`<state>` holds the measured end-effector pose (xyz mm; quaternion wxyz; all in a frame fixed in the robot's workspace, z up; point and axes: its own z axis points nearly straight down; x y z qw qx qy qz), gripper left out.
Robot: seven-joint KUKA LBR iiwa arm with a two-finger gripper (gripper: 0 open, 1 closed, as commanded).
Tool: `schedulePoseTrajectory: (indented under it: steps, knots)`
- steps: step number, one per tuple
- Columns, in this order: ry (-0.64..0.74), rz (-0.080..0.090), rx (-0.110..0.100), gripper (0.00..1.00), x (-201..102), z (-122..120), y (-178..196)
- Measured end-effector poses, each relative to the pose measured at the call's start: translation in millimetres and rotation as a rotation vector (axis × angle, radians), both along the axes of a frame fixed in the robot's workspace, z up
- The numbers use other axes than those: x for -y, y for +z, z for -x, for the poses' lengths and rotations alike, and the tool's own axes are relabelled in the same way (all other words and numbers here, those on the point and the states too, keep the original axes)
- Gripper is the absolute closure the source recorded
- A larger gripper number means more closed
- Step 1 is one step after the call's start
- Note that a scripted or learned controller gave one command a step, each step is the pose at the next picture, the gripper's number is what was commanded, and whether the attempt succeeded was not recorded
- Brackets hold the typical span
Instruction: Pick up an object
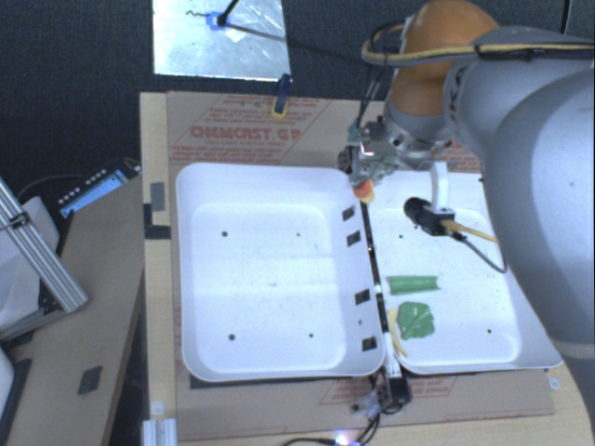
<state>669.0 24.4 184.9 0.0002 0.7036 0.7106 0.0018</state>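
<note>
Green leaf-shaped piece and green strip lay loose in right bin; at 12 o'clock, gripper pinched a small orange object clear of them.

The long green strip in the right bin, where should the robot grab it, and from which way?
Probably from straight above, at the middle of the green strip. It lies flat and long across the right bin, so fingers closing across its narrow width should fit. The green leaf lies just below it, apart, so stay clear of that.
</note>
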Motion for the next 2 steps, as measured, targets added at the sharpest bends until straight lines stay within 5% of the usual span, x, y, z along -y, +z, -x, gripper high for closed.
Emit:
schedulePoseTrajectory:
  steps: [1, 2]
  knots:
    - [0.002, -0.002, 0.007, 1.0, -74, 20, 93]
    - [-0.002, -0.003, 0.015, 1.0, -93, 54, 233]
